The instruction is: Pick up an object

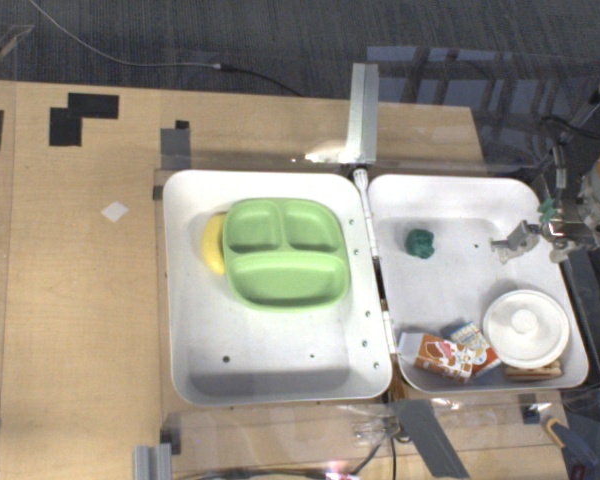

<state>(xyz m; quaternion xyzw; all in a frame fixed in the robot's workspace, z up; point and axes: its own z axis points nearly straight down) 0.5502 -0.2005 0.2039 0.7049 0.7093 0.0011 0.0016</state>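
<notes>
**End effector at the right bin's far right edge**

You see the end effector (528, 236) over the right bin (450, 298), holding nothing; how wide it stands you cannot tell. Near it lies a green lump (420, 243). A white bowl (525, 326) and a snack packet (455, 353) sit below. The left bin (270, 368) carries a green tray (283, 252) beside a yellow piece (212, 245).

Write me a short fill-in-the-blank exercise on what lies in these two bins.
1. The green divided plate lies in the ____ bin.
2. The yellow object peeks out from the plate's ____ side.
3. The small teal object lies in the ____ bin.
4. The white round lid is beside a ____ packet.

Missing words: left; left; right; red
</notes>
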